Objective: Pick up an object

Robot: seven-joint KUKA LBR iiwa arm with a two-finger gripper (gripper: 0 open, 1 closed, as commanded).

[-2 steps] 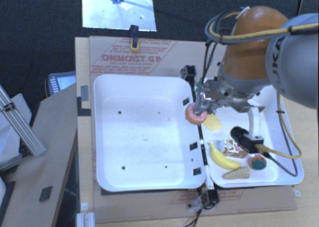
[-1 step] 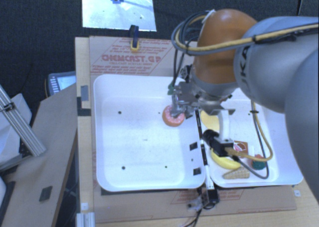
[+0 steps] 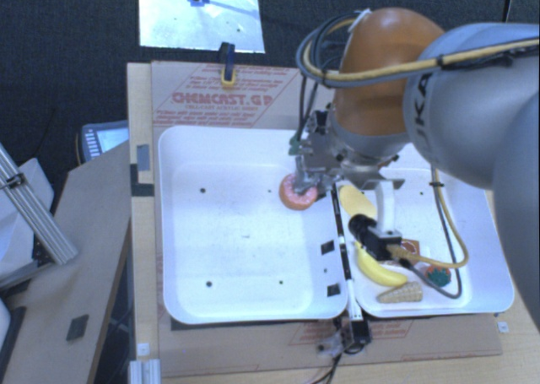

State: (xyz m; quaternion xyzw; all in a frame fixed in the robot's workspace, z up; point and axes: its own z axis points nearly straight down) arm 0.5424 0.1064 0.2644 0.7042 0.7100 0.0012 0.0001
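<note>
The donut (image 3: 297, 194), pink-frosted, lies in the left bin (image 3: 219, 239), close to that bin's right wall and nearer its far edge than its near one. The claw (image 3: 314, 173) is right at the donut's upper right side, low over the bin; whether it is spread or pressed together cannot be told, and the donut is not seen to be gripped. The rest of the left bin's floor is bare white, with a few small dark dots.

The right bin (image 3: 485, 285) sits just beside the left one, their walls meeting along a dark strip with black clips. In it a banana (image 3: 374, 262) lies lengthwise near the left wall, partly under a black part of the arm's gear. Near the bin's front edge lies a tan wedge (image 3: 402, 293), touching or nearly touching the banana's near end. Just right of the wedge is a small teal piece (image 3: 438, 275), next to a brown one (image 3: 409, 248). A yellow cable loops over this bin.

The grey arm (image 3: 472, 95), with its orange band (image 3: 380, 78), covers the right bin's far part. Both bins rest on a cardboard sheet (image 3: 219, 95) with red print, on the table (image 3: 84, 222). At the sheet's far edge a yellow clip (image 3: 228, 70) stands.
</note>
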